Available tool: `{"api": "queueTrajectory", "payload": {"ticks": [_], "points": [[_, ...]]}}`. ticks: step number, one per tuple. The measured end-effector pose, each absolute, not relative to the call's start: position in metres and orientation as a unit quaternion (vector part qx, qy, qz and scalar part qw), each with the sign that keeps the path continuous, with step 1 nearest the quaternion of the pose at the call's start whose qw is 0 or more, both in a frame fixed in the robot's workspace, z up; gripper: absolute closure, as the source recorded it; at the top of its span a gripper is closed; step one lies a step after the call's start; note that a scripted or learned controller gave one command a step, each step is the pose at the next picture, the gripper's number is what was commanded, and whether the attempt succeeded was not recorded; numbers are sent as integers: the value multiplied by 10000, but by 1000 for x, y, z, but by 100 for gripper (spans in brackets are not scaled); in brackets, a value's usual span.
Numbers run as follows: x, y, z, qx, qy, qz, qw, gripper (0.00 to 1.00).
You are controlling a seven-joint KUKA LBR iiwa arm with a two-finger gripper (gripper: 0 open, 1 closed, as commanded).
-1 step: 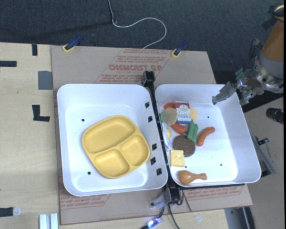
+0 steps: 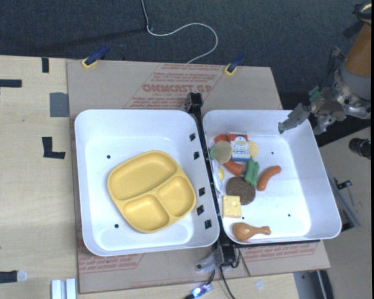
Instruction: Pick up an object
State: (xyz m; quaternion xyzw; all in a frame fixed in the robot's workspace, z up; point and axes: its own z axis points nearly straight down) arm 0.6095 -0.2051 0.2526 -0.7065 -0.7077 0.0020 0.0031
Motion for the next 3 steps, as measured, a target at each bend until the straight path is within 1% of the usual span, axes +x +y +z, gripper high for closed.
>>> {"api": "queueTrajectory", "payload": {"ticks": [1,2,3], "points": [[603,-199,201,-7064,-7078,33,47,0],[600,-204,135,-7065,-7077,34,49,0],[602,-203,82,-7072,-7070,-4,2,0]]}}
